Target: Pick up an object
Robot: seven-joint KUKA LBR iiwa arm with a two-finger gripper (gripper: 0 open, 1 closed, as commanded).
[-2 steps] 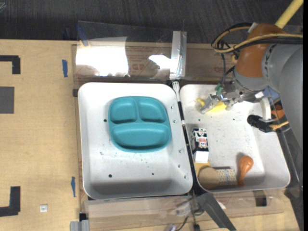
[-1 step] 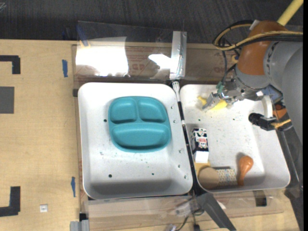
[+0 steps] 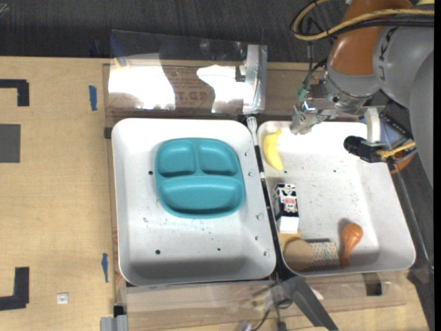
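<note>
Brush point(image 3: 313, 252) and orange piece point(image 3: 350, 237), lower right bin point(image 3: 386, 205); box point(image 3: 286, 200); banana point(image 3: 273, 149); teal plate point(image 3: 200, 176), left bin point(image 3: 131, 205). Gripper point(image 3: 303, 119) at upper right bin edge, finger spread unclear.

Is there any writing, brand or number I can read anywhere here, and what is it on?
No text here reads clearly.
Small box in the right bin: black-and-white print with a red spot, too small to read.
Cardboard behind the clear sheet: faint reddish lettering, blurred by glare.

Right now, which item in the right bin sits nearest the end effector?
The yellow banana, at the bin's far left corner, just below-left of the end effector. The other items lie along the near edge.
</note>
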